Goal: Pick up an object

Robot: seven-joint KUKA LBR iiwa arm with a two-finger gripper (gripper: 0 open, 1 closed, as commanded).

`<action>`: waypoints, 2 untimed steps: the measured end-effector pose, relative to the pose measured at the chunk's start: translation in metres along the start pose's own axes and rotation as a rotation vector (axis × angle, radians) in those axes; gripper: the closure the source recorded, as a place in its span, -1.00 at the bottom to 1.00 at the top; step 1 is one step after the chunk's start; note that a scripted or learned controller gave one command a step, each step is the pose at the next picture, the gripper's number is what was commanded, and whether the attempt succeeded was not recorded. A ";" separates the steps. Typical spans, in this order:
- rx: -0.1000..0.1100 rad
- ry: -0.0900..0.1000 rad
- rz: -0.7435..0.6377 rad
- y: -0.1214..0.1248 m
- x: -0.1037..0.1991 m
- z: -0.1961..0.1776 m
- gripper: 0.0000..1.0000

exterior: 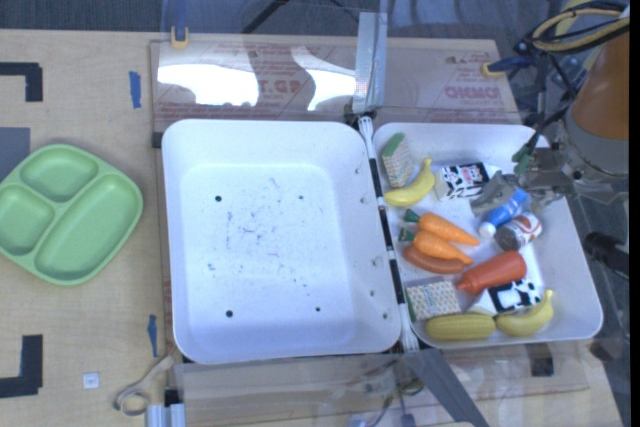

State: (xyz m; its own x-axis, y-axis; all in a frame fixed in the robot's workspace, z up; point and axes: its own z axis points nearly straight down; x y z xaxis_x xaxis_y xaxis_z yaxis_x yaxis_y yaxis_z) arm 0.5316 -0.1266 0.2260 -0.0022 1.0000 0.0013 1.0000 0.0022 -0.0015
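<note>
Reaching in from the right, gripper (505,187) low over the right bin (585,300); finger state impossible to tell. Bottle (503,211) just beneath, carrot (445,230) further left.

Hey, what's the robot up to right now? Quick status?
Gripper low over right bin, nothing visibly held. Blue bottle just beneath. Carrots and bananas crowd nearby.

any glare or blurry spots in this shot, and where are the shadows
In the camera view, bright glare streaks the clear panel behind the left bin; the lighting is soft, with only faint shadows under the toys, such as the carrot and the banana in the right bin; the arm at the right edge and its gripper look slightly blurred.
</note>
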 end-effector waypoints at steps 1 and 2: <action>-0.005 -0.002 -0.146 -0.043 -0.035 0.105 -1.00; -0.003 -0.002 -0.169 -0.027 -0.063 0.074 -1.00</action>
State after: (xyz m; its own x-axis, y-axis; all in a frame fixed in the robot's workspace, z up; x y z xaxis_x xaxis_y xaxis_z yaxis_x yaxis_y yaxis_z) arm 0.5043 -0.1898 0.1520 -0.1707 0.9853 -0.0003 0.9853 0.1707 0.0020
